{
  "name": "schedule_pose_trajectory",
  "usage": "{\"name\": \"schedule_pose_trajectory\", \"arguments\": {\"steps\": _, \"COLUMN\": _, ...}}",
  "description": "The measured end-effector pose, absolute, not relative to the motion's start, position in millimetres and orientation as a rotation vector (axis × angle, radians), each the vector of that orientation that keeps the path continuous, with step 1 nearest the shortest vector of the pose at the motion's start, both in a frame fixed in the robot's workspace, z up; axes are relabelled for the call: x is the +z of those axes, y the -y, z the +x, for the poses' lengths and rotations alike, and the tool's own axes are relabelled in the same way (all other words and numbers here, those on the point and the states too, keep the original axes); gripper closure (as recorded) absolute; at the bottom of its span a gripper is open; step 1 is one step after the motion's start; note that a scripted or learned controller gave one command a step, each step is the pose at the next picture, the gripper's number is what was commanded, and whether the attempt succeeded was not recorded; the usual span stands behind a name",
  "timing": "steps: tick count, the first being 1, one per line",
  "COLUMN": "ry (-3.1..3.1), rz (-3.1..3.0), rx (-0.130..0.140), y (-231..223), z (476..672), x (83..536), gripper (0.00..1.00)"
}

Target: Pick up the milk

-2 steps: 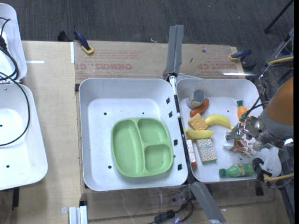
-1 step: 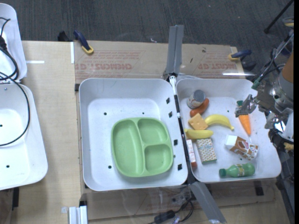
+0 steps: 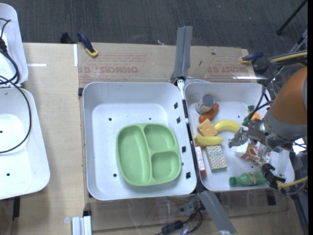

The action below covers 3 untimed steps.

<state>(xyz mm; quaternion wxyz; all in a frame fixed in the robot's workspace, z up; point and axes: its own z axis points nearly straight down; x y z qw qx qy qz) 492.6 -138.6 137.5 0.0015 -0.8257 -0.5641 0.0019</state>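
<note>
White-and-brown milk carton (image 3: 253, 153), possibly, lying just beside gripper (image 3: 240, 140); finger state unreadable; advise centring squarely over carton before closing.

My one camera sits fixed above the bench (image 3: 54, 58), looking down slantwise on both white bins (image 3: 93, 131), moderately far off.

Green divided plate (image 3: 148, 153), yellow banana (image 3: 227, 126), green bottle (image 3: 248, 179), speckled carton (image 3: 216, 158), white bins (image 3: 93, 106).

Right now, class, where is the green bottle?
The green bottle lies on its side at the near edge of the right bin, below the gripper.
</note>
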Motion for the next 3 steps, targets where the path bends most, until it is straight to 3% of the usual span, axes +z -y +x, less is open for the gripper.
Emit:
{"name": "schedule_pose_trajectory", "arguments": {"steps": 1, "ry": 1.790, "rz": -2.601, "rx": -0.037, "y": 188.2, "z": 487.8, "x": 107.2, "gripper": 0.00}}
{"name": "schedule_pose_trajectory", "arguments": {"steps": 2, "ry": 1.798, "rz": -2.607, "rx": -0.055, "y": 187.3, "z": 493.4, "x": 122.5, "gripper": 1.00}}
{"name": "schedule_pose_trajectory", "arguments": {"steps": 3, "ry": 1.789, "rz": -2.603, "rx": -0.037, "y": 188.5, "z": 488.6, "x": 116.8, "gripper": 0.00}}
